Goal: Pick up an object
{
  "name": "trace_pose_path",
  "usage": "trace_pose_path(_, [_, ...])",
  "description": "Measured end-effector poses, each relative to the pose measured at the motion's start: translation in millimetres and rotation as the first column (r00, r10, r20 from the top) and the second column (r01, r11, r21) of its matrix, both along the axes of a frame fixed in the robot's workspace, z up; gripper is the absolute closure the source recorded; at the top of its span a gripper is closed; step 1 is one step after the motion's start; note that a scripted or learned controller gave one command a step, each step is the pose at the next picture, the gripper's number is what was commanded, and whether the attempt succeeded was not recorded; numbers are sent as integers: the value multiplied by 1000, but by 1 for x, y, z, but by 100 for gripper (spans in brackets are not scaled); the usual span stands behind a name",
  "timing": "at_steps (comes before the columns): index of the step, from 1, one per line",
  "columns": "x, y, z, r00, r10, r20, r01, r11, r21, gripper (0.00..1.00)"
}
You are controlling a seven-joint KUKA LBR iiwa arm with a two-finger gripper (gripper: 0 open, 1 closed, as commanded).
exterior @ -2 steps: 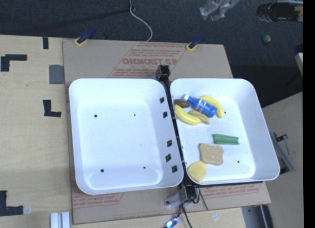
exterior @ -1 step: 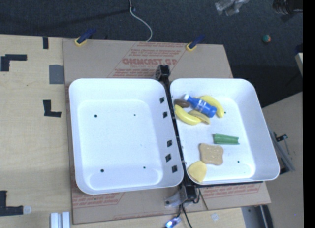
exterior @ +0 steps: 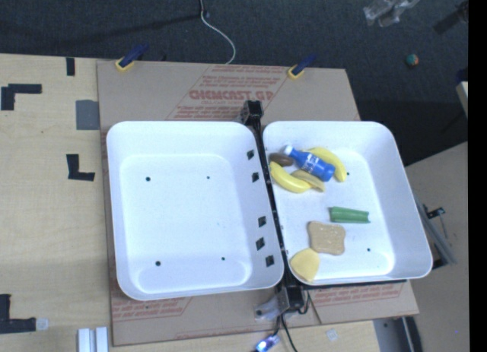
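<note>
Two white bins sit side by side on a cardboard sheet (exterior: 228,88) over the bench. The left bin (exterior: 183,214) shows bare floor; the right bin (exterior: 380,191) carries all the goods. The gripper (exterior: 392,4) hangs at the view's top right, above the dark floor and well apart from both bins; it is blurred, and whether it is released or clenched cannot be told.

The goods lie below and left of the gripper, so any pick calls for a long travel toward the right bin's inner half. A blue bottle (exterior: 310,162) lies slantwise, touching two bananas (exterior: 291,180). A toast slice (exterior: 327,238) lies nearer the front wall, a yellow piece (exterior: 304,265) on the front rim, and a green stick (exterior: 349,214) lies crosswise, apart from the rest, with the most room around it.
</note>
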State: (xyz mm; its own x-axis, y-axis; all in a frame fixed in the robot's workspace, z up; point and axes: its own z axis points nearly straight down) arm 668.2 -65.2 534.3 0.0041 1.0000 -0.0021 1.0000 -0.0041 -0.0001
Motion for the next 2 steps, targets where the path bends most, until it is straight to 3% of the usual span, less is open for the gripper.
trace_pose_path(1, [0,-72,0,1000,-1,0,1,1000,0,100])
trace_pose_path(2, [0,-164,0,1000,-2,0,2,1000,-1,100])
